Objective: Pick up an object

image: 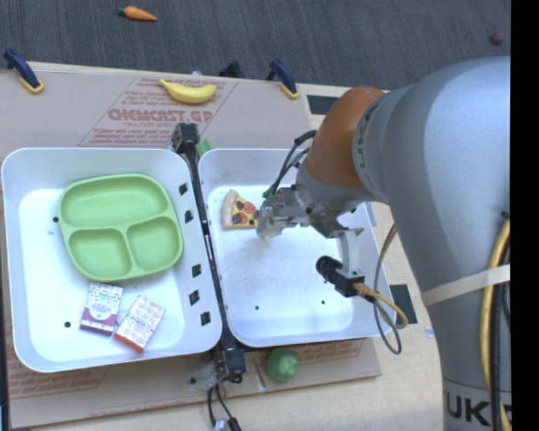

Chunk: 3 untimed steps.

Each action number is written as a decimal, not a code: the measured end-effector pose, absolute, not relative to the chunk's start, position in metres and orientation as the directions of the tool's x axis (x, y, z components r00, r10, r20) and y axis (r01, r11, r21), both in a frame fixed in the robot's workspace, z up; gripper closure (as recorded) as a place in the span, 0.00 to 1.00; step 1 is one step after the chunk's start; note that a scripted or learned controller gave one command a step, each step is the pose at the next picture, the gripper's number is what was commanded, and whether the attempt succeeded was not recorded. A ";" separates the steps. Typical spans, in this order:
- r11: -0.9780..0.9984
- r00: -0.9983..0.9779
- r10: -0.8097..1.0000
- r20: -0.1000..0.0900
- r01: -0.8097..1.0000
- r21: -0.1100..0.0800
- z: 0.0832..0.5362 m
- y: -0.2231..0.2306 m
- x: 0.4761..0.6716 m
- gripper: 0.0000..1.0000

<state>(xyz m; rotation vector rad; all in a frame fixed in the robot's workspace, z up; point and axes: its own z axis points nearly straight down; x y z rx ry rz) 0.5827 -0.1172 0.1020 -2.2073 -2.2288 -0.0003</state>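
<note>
A toy pizza slice lies in the right bin, near its upper left corner. My gripper hangs just to the right of the slice, its tip low and close to the slice's right edge. The arm's grey body and orange band cover the bin's right side. The left bin holds a green divided plate and two small packets near its front.
A toy banana lies on the cardboard behind the bins. A green ball sits on the bench in front of the right bin. A small carrot lies on the floor far back. Blue clamps hold the cardboard.
</note>
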 end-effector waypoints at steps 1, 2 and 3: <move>0.010 -0.010 1.000 0.003 1.000 -0.004 0.102 -0.117 0.583 0.00; 0.015 -0.015 1.000 0.005 1.000 -0.004 0.112 -0.117 0.583 1.00; 0.004 -0.004 1.000 0.001 1.000 -0.001 0.213 -0.115 0.528 1.00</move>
